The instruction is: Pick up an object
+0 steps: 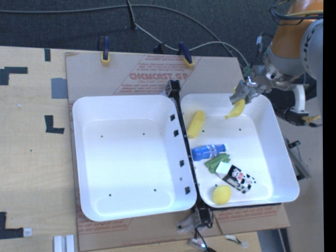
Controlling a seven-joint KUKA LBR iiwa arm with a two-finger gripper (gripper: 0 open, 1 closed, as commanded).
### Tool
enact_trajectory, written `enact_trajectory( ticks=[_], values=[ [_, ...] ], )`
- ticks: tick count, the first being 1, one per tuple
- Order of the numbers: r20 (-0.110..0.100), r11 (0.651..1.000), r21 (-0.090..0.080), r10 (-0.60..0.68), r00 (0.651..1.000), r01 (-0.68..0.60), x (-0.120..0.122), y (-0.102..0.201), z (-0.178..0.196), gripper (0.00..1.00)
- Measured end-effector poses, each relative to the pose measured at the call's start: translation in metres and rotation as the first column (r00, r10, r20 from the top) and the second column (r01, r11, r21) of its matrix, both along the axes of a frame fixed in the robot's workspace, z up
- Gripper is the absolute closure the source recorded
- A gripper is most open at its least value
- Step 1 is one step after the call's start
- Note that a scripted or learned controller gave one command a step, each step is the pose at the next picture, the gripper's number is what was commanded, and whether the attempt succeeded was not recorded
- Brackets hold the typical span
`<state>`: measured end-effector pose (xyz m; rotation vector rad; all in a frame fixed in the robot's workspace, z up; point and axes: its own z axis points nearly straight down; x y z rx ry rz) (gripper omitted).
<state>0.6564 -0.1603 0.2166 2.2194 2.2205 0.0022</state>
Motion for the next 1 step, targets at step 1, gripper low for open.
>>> enact_trajectory(
  ticks=[1],
  values=[
    [-0.002, 1.000, 0.001, 0.003, 1.000, -0.003, -0.0092, 0.0414, 0.0004, 1.00]
  ],
)
